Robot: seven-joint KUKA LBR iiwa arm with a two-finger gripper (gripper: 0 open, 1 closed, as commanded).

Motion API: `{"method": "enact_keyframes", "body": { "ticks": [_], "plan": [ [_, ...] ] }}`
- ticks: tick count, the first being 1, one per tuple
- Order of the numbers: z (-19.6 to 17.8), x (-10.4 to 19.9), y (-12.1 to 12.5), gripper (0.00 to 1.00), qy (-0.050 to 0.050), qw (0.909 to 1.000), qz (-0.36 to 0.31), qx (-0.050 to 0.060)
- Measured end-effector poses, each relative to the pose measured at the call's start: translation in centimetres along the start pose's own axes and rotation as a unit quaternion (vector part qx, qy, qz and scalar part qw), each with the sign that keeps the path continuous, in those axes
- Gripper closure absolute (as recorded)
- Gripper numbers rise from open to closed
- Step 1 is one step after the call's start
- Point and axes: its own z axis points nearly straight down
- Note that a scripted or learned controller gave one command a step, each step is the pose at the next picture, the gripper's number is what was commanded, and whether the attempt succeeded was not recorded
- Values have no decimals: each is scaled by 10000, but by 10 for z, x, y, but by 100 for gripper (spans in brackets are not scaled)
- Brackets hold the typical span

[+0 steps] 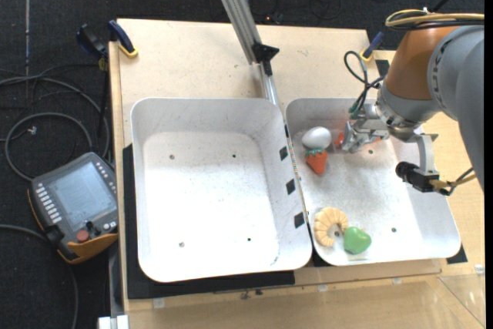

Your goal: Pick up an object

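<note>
Plywood desk [200,58] carries two white bins; left bin [204,189] bare, right bin [408,235] holds the objects. Grey arm [443,65] low over right bin. End effector [356,136] near white egg-shaped object [316,137] and red strawberry toy [316,161]; grip state — cannot tell. Corn piece [330,226] touches green object [356,240]. Best: descend squarely over one isolated item, clear of the bin wall.

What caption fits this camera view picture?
Robot gripper hovers in the right bin near a white egg, strawberry, corn and green pepper.
</note>
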Motion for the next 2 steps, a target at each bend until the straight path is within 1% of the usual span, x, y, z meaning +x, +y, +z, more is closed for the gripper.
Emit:
{"method": "enact_keyframes", "body": {
  "ticks": [2],
  "plan": [
    [-88, 3, 11, 100, -3, 10000, -15, -25]
  ]
}}
